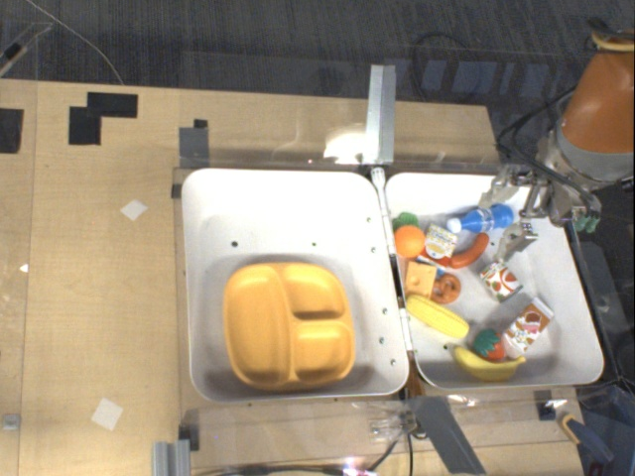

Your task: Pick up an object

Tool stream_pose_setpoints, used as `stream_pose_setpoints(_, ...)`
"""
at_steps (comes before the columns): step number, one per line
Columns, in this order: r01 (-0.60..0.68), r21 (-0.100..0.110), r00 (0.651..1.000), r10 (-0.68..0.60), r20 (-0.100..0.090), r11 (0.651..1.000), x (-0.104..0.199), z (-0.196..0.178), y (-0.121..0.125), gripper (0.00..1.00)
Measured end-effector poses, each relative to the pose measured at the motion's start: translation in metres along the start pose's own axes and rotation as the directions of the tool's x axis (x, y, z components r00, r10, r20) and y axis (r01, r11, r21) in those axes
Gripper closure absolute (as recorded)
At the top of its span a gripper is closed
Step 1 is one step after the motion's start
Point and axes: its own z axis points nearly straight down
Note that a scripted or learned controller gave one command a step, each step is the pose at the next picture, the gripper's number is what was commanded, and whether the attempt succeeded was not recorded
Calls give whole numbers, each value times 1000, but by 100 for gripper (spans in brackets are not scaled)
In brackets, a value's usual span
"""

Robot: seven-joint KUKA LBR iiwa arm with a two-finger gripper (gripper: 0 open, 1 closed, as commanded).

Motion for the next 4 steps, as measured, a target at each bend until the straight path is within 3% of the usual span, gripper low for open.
stream_pose_setpoints(1, -211, -1, 977, 211, 2, 977, -18, 111, 63, 0)
stream_pose_setpoints(2, -454, -1, 891, 454, 2, 891, -32, 119, 52, 0)
stream_pose_setpoints(3, -502, 0, 865, 502, 0, 865, -42, 119, 14, 0)
stream_pose_setpoints(4, -733, -1, 680, 733, -1, 680, -42, 120, 55, 0)
